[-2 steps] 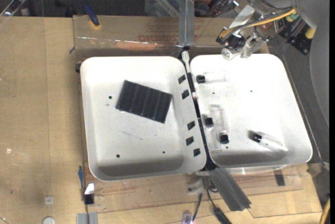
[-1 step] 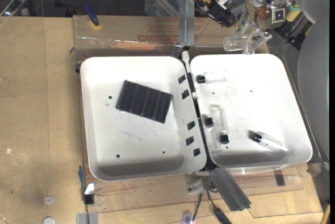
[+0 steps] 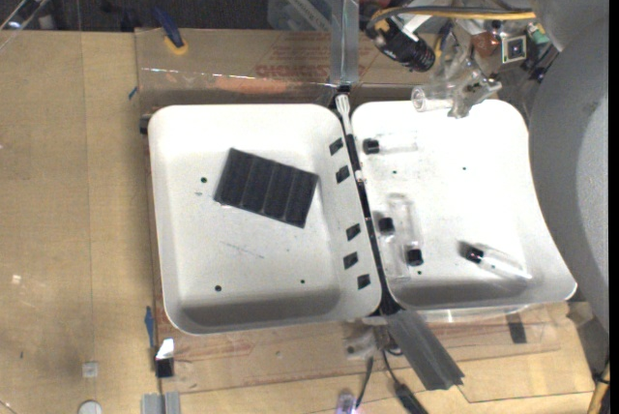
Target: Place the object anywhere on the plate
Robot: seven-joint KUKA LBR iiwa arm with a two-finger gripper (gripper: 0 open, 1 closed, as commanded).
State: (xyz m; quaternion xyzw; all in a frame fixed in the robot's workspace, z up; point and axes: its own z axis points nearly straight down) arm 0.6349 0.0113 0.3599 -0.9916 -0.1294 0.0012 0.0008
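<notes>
Over the far rim of the right bin (image 3: 513,127), the gripper (image 3: 455,99), open or closed not possible to tell. Flat in the left bin (image 3: 174,209), a dark ribbed plate (image 3: 266,187). Scattered in the right bin, apart from the plate, small clear pieces with black ends (image 3: 481,256).

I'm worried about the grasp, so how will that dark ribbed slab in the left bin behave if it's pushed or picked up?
The slab lies flat and looks rigid, so it should slide, not roll or tip. Its low profile on the bin floor probably leaves little edge to pinch. Weight can't be judged.
</notes>
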